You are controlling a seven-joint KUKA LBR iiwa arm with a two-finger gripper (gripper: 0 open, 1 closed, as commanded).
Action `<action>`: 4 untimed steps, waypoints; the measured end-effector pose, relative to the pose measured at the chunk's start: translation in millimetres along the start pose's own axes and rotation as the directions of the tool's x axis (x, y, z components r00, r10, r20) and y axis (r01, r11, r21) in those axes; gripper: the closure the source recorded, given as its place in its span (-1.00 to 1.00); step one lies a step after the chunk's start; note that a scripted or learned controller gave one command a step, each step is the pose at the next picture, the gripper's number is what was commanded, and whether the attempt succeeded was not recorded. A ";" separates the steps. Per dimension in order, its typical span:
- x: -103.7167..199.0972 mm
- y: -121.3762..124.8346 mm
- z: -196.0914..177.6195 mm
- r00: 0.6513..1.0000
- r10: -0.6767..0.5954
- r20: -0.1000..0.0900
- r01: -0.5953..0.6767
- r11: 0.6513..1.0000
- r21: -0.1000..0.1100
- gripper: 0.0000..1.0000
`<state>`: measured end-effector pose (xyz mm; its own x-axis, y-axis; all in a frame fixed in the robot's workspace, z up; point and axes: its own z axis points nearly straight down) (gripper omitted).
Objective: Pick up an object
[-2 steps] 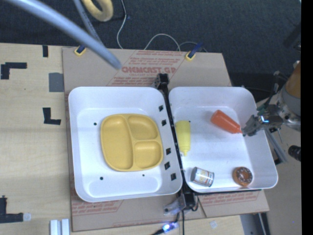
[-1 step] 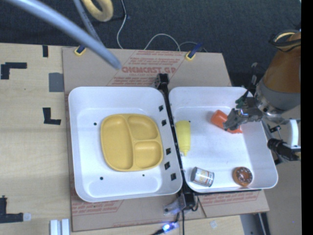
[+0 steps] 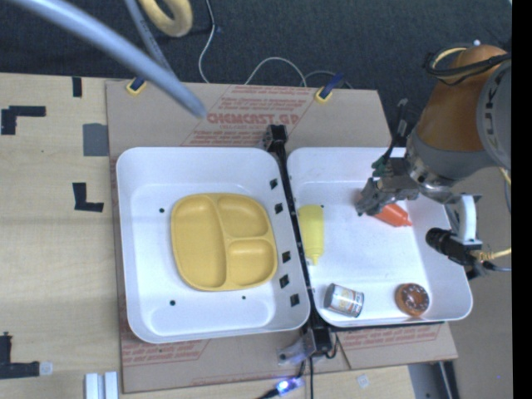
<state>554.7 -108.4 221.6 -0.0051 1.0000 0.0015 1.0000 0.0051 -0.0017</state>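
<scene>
White right bin [image 3: 440, 306]: orange object [image 3: 396, 215] just beside jaws [image 3: 371, 203], whose state I cannot tell.

Left white bin [image 3: 137, 223]: yellow divided plastic plate [image 3: 223, 241].
Right white bin [image 3: 349, 169]: yellow banana [image 3: 312, 233], small metal can [image 3: 343, 300], brown doughnut [image 3: 412, 299], orange object [image 3: 396, 215] beside the gripper [image 3: 371, 200].

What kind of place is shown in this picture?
Probably a robotics lab bench for grasping trials: two white bins sit on cardboard, holding toy-like items such as a yellow divided plate and a small can, with the gripper over the right one.
</scene>
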 end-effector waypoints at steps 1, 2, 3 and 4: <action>46.7 9.4 1.6 1.000 -0.001 0.000 0.001 1.000 0.000 1.00; 103.5 24.4 -4.3 1.000 -0.002 -0.001 0.002 1.000 -0.001 1.00; 155.0 52.7 -11.6 1.000 -0.002 0.000 0.002 1.000 -0.002 1.00; 204.3 76.3 -17.5 1.000 -0.001 0.000 0.001 1.000 -0.001 1.00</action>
<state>630.0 96.2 239.3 -0.0064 1.0000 0.0017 1.0000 0.0064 -0.0004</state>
